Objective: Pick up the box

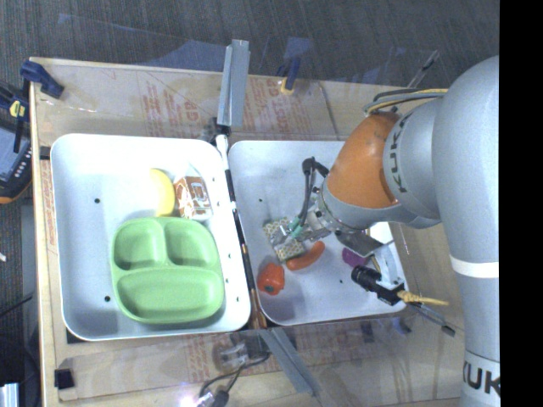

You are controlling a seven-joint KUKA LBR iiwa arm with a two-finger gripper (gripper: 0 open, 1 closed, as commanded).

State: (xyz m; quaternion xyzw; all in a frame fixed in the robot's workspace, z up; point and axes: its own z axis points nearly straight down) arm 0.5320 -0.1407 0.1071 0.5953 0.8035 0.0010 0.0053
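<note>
A small brown box with a pale label lies in the left bin. It sits against a yellow fruit and just above a green divided tray. My gripper is down low in the right bin, well to the right of the box, across the wall between the bins. It hangs right beside an orange-red vegetable. The arm's orange band covers the bin behind it.
A round red tomato-like thing lies near the right bin's front left corner. A small purple thing shows under the wrist. The green tray takes up most of the left bin's front half.
</note>
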